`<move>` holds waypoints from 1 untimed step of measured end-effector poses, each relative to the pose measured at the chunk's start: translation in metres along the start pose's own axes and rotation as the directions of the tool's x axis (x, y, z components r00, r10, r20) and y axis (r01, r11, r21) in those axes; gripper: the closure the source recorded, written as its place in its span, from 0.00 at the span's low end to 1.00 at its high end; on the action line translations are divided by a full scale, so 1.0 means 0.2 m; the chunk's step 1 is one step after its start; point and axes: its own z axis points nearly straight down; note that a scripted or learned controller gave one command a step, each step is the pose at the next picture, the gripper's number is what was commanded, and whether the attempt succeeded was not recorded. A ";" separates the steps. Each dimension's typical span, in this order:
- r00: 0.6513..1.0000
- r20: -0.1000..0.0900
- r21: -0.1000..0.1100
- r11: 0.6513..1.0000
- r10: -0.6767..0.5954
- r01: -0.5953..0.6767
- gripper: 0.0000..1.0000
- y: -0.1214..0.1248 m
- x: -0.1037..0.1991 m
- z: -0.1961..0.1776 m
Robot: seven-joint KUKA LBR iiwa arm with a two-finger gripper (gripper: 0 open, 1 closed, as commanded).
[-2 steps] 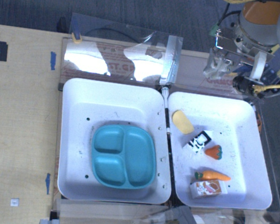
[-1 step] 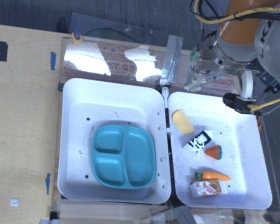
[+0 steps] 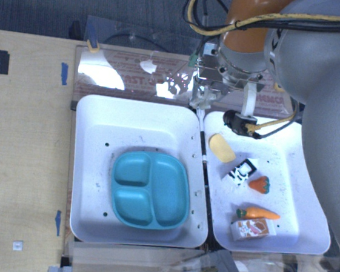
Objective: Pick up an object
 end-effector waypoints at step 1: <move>1.000 0.002 -0.004 1.000 0.000 0.000 1.00 0.01 -0.01 -0.06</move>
